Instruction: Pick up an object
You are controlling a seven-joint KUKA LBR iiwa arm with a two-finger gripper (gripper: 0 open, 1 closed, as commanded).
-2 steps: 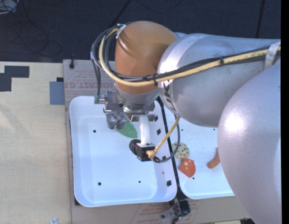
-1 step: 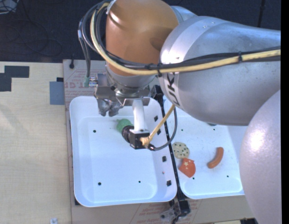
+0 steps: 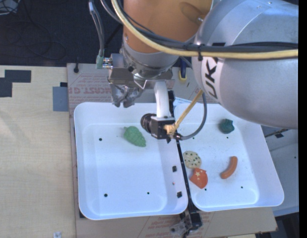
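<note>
We see the gripper, fingers together and empty; the green object lies at its five o'clock.

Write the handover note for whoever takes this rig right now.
Gripper: above the left bin's far edge, nothing between its fingers.
Left bin: green leafy toy, just below the gripper.
Right bin: teal lump, sausage, spotted cookie, red strawberry-like piece.
Done: nothing picked.
Left: descend, grasp, lift; the green toy looks nearest.

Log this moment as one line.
gripper: above left bin's far edge, nothing seen held | green object: in left bin | hot dog: right bin
</note>
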